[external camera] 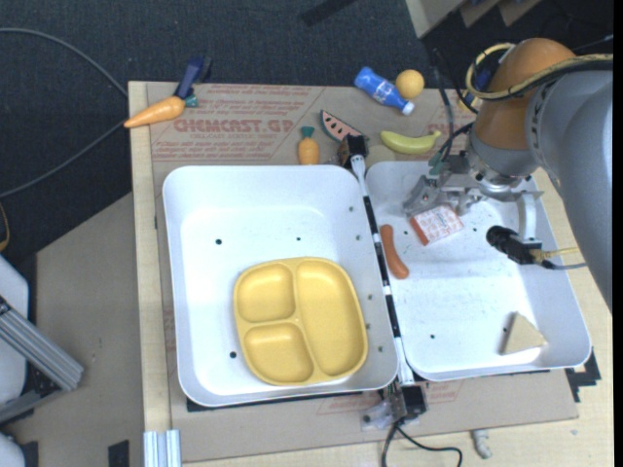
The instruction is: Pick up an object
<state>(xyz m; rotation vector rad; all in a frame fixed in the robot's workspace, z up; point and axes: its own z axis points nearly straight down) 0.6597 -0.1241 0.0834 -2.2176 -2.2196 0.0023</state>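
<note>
1. Right of centre in the frame, the gripper (pixel 435 195) hangs low over the upper part of the right bin (pixel 545 261), with the arm (pixel 574 115) entering from the right edge. Whether it is spread or pressed together cannot be told.
2. Directly below the gripper lies a red-and-white packet (pixel 437 226), touching or nearly touching it; this placement suggests the packet is the intended pick. Nothing shows it as held.
3. Against the right bin's left wall rests a red sausage (pixel 393 252); a tan wedge (pixel 523 336) sits at the lower right. Both are well apart from the gripper, so they are unlikely targets now.
4. Centre-left, the left bin (pixel 195 212) carries a yellow divided tray (pixel 300 319), lying flat.
5. Along the upper edge, outside both bins, lie a banana (pixel 409 142), a blue bottle (pixel 381 89) and a carrot (pixel 154 113), out of play for a bin pick.
</note>
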